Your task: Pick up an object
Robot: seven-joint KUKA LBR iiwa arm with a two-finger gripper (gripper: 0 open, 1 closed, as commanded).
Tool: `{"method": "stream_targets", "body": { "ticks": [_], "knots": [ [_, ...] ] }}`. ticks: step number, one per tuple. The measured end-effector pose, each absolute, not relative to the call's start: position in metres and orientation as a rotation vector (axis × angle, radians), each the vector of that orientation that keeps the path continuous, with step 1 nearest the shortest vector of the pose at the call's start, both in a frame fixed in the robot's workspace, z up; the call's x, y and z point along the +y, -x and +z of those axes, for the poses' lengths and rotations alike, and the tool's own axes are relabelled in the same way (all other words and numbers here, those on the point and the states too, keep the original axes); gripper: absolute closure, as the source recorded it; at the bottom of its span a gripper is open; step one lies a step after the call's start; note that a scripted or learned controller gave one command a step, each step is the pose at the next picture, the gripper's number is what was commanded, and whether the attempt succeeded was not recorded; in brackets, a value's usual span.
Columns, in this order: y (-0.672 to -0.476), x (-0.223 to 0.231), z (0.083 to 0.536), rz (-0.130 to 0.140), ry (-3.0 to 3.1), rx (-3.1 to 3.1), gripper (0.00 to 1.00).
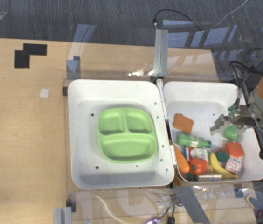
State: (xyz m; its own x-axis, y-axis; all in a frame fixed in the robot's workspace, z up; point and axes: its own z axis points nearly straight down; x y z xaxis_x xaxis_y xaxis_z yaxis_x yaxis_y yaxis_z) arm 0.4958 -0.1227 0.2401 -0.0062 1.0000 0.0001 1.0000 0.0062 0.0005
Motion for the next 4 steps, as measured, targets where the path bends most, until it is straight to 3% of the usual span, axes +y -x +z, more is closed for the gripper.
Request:
{"method": "stream_targets", "body": {
  "ticks": [1, 2, 3, 4],
  "knots": [
    [-0.492, -0.112, 0.106, 0.01, -2.124, 2.305, 0.0],
    [-0.513, -0.119, 0.093, 0.028, -2.498, 1.891, 0.0],
    [-0.599, -0.136, 0.088, 0.013, -2.558, 1.81, 0.0],
    [-0.601, -0.135, 0.098, 0.015, -2.545, 1.824, 1.0]
  ]
}}
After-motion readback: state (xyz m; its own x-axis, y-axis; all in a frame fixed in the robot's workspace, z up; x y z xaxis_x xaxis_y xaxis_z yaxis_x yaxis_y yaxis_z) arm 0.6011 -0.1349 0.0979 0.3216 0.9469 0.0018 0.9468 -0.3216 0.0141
